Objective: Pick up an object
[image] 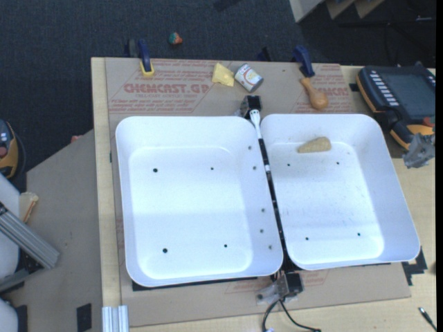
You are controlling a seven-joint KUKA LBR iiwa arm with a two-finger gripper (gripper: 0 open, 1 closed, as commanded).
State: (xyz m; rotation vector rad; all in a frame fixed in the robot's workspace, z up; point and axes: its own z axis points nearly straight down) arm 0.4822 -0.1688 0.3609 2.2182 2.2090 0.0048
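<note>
A tan, bread-like object (314, 145) lies in the right white bin (387, 206), near its far wall. The left white bin (138, 213) sits beside it, the two touching along the middle.
Behind the bins on the bench lie a yellow wedge (223, 75), a small white and grey can (248, 77), an orange-brown wooden-handled piece (315, 95) and two blue clamps (145, 52). A black teach pendant (400, 92) rests at the far right. A cable connector (284, 289) sits at the front edge.
</note>
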